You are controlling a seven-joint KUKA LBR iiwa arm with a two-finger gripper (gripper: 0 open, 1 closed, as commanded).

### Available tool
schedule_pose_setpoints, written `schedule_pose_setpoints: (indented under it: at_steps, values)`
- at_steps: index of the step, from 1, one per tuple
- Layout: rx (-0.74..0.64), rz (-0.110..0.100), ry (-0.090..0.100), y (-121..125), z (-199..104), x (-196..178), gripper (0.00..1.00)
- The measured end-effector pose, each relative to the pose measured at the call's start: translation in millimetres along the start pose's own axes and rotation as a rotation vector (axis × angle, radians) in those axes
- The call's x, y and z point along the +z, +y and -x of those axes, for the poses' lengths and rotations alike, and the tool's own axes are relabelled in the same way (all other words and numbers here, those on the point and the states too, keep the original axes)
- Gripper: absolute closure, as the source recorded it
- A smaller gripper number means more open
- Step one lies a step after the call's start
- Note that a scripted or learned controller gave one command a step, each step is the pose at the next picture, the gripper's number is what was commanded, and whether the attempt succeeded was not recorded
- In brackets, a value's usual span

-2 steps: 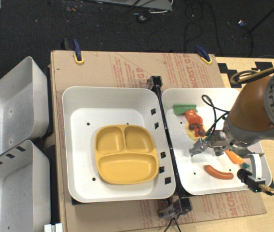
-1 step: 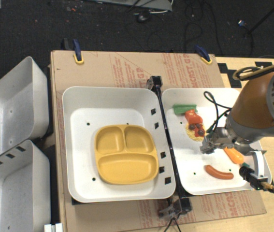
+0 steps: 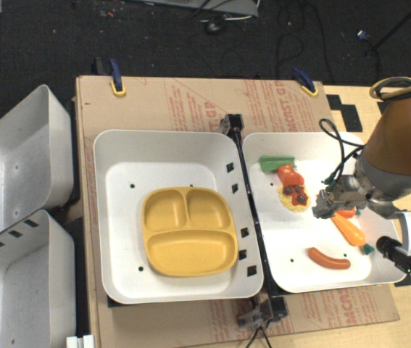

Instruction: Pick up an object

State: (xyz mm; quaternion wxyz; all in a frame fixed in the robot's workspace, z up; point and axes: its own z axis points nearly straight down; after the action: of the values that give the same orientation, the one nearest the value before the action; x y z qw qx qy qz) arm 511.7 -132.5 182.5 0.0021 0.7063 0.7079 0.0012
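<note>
Toy carrot (image 3: 349, 230) lies in right bin (image 3: 277, 267), lower right of frame, just under gripper (image 3: 328, 205); cannot tell the claw's state. Sausage (image 3: 328, 259) below it. Green block (image 3: 276, 163) and red toy (image 3: 291, 180) upper left. Yellow divided plate (image 3: 189, 231) in left bin (image 3: 111, 194).

In the right bin (image 3: 277, 270) lie a green flat piece (image 3: 276, 163) near the far edge, a red and yellow toy cluster (image 3: 292, 187) just in front of it, an orange carrot (image 3: 349, 230) tilted at right, and a red sausage (image 3: 328, 259) nearest the front.
</note>
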Motion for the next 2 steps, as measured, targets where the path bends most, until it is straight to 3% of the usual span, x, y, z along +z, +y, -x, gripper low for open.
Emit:
schedule_pose_setpoints:
  at_steps: [1,2]
  values:
    - [-0.001,0.001,0.000,1.7,0.2,-50.9,1.00]
    - [-0.006,-0.005,0.003,8.8,-54.1,-40.4,1.00]
